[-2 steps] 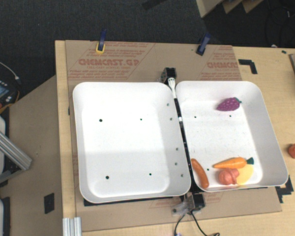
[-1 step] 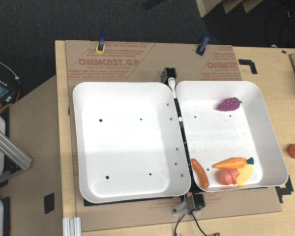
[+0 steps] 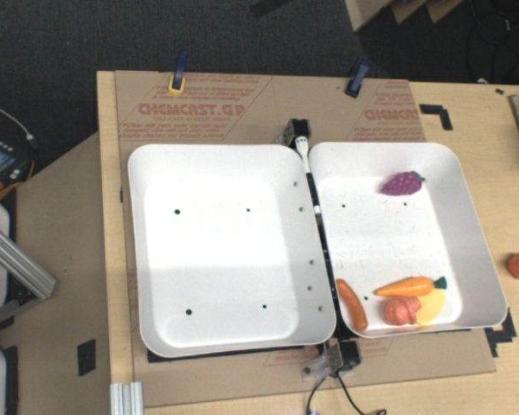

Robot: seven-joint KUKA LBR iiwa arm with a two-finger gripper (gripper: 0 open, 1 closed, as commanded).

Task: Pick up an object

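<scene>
The right bin [image 3: 467, 223] holds toy food. A purple bunch of grapes [image 3: 401, 182] lies near its far side. Along the near edge sit an orange carrot with a green top [image 3: 406, 287], a pink piece [image 3: 400, 311] against a yellow piece [image 3: 431, 308], and a reddish-orange sausage [image 3: 352, 305] at the near left corner.
The left bin [image 3: 156, 258] stands beside the right one on a brown board [image 3: 242, 102] held by two clamps at the back. A small orange object [image 3: 517, 265] lies on the board right of the right bin. A metal rail [image 3: 13, 253] sits at the far left.
</scene>
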